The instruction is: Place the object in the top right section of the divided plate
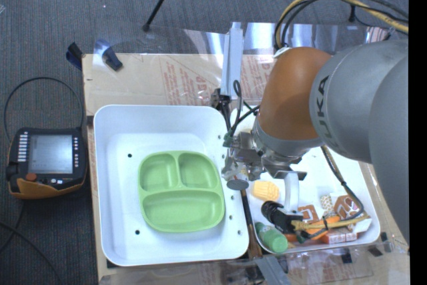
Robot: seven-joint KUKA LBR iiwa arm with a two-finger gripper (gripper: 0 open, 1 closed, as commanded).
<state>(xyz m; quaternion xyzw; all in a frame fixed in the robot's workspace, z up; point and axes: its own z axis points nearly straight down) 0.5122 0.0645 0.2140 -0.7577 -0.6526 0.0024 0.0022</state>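
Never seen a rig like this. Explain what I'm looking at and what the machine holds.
One camera fixed above a bench looks down at a slant. The big grey machine with the orange band is a robot arm reaching in from the right; its gripper hangs near the seam between two white bins. The left bin holds a green divided plate, its sections bare. The right bin holds a yellow corn-like piece, a green bottle, orange sticks and snack packets. Whether the gripper holds anything cannot be seen here.

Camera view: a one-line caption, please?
Arm over the cluttered right bin; green divided plate waits in the left bin.
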